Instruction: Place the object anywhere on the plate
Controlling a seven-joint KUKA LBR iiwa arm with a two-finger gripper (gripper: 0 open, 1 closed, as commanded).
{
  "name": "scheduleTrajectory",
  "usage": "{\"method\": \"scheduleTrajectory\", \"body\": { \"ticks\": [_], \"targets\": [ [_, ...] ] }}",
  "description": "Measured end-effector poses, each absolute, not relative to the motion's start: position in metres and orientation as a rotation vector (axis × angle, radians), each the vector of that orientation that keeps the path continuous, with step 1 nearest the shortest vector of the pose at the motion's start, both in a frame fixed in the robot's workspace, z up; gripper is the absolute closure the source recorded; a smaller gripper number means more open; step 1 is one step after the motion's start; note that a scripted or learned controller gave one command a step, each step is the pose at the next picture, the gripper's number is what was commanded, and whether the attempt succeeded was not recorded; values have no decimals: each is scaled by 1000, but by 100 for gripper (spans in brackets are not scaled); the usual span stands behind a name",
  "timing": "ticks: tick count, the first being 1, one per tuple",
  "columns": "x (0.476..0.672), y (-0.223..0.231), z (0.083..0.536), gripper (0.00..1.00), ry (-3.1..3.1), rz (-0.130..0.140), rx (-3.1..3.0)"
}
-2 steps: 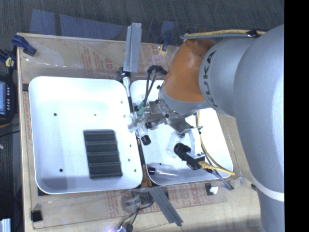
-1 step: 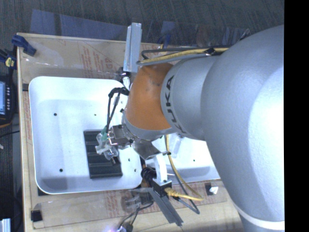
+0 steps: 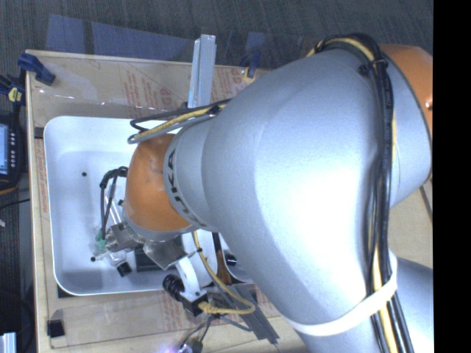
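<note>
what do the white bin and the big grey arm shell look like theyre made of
Bin: likely moulded plastic, smooth white with a soft sheen and rounded corners. Arm shell: smooth grey painted metal or hard plastic, satin highlights; which one cannot be told.

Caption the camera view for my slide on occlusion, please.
Grey arm with orange band reaches into the left white bin, hiding most of the bench.

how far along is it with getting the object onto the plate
Nothing looks done yet. The arm reaches over the left white bin, its wrist end low near the bin's front corner. The arm blocks much of the bench, so neither an object nor a plate can be made out. Grasping and placing appear to remain.
</note>
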State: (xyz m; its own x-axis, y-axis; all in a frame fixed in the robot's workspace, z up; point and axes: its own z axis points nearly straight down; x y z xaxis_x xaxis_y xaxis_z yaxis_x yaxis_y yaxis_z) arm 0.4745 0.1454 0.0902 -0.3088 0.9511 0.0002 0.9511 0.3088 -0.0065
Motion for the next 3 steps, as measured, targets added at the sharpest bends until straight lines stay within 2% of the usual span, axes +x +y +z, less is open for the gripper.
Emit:
{"method": "scheduleTrajectory", "body": {
  "ticks": [1, 2, 3],
  "targets": [
    [477, 107, 328, 100, -2603, -2, -1759],
    [477, 144, 158, 100, -2665, 10, -1654],
    [488, 172, 118, 100, -1877, 9, -2515]
  ]
}}
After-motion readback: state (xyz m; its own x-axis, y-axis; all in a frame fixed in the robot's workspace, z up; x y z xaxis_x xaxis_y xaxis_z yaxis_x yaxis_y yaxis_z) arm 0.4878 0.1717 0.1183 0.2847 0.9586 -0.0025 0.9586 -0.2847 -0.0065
